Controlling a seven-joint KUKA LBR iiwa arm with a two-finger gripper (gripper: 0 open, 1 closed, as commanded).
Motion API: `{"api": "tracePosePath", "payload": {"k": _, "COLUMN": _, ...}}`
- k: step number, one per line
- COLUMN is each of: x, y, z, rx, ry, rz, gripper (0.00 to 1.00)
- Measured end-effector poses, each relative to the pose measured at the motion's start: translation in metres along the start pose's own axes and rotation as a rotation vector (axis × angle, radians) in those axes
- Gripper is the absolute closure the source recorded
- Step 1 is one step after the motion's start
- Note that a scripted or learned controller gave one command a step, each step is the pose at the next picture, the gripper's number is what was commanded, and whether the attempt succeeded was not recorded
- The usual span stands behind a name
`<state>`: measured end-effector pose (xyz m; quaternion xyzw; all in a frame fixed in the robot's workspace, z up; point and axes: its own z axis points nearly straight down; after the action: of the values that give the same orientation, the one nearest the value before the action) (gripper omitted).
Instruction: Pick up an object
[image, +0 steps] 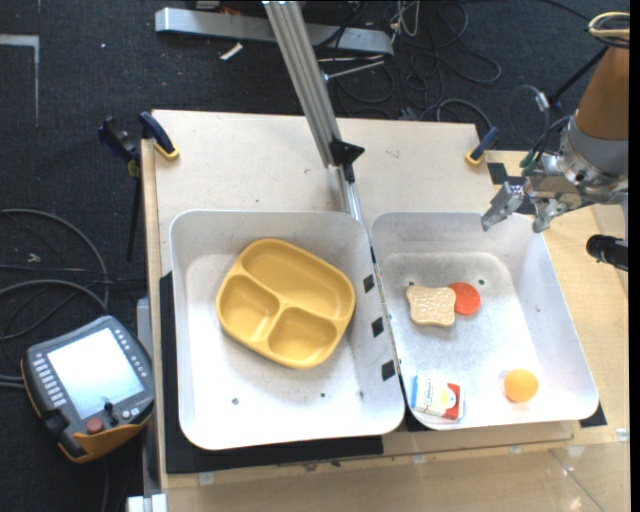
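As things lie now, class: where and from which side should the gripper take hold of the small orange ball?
Probably straight from above, fingers closing across the widest part of the orange ball. It is round, so no side is better, and it sits apart in the right bin, though the rim nearby limits low approaches.

The arm (608, 95) shows as a thick rounded link at the upper right, with a broad orange band across it that catches a pale highlight near the top. Below the band the casing turns light grey and narrows into a ringed wrist section of stacked grey and silver collars. Thin dark cables loop out from the wrist on its left side, one ending in a small pale connector. The pincer (516, 219) is a compact block of grey and black metal parts, with a slim pale finger (497, 213) angled outward at its left and a darker one beside it, both short and tapering at the tips
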<state>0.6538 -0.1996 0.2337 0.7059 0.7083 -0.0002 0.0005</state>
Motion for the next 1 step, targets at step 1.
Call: {"api": "tracePosePath", "payload": {"k": 1, "x": 0.0000, "y": 0.0000, "z": 0.0000, "rx": 0.001, "ry": 0.000, "rz": 0.000, "gripper": 0.00}}
